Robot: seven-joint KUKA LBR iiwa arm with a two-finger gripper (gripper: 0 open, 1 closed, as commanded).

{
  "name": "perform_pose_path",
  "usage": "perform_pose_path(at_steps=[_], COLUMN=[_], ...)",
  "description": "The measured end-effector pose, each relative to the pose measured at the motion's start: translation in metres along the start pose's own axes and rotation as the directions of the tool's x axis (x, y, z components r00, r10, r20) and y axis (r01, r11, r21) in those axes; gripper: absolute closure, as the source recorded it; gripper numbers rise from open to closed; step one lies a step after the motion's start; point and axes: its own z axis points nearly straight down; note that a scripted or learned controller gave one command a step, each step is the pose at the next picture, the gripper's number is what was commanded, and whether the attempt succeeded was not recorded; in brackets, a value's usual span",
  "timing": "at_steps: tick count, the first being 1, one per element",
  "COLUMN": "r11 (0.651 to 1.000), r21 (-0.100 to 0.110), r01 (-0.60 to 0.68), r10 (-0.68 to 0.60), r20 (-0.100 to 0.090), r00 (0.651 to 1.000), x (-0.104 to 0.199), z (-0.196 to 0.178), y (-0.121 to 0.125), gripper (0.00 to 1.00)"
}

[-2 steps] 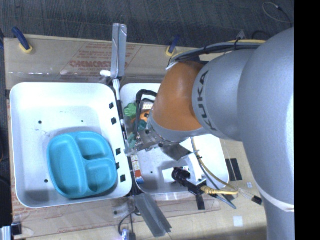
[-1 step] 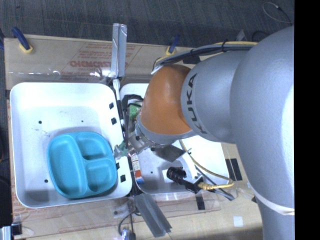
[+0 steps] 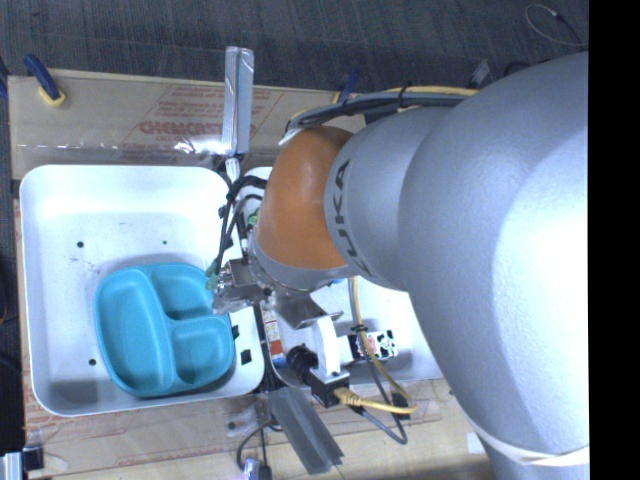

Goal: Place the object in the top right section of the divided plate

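A light blue divided plate (image 3: 160,328) with three sections lies in the left white bin (image 3: 60,218), toward its front. My arm, grey with an orange band (image 3: 300,208), reaches in from the right and covers most of the right bin. The gripper (image 3: 228,286) hangs at the plate's right edge, over the wall between the two bins, seen mostly from above. A small greenish bit shows by the wrist next to the plate's upper right section; I cannot tell what it is.
A small patterned object (image 3: 378,344) lies in the right bin below the arm. A yellow cable (image 3: 375,400) loops by the bench's front edge. A metal post (image 3: 238,98) stands behind the bins. Blue clamps (image 3: 45,78) hold the cardboard backing.
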Motion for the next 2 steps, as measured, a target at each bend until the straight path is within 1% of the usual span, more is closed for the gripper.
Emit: perform_pose_path(at_steps=[1,2], r11=[0.999,0.999], r21=[0.003,0.004], r01=[-0.051,-0.045], r10=[0.051,0.045], r20=[-0.001,-0.001], r00=[0.999,0.999], x=[-0.0649,-0.0642], z=[0.0005,-0.0079], y=[-0.0069,-0.0058], gripper=[1.0,1.0])
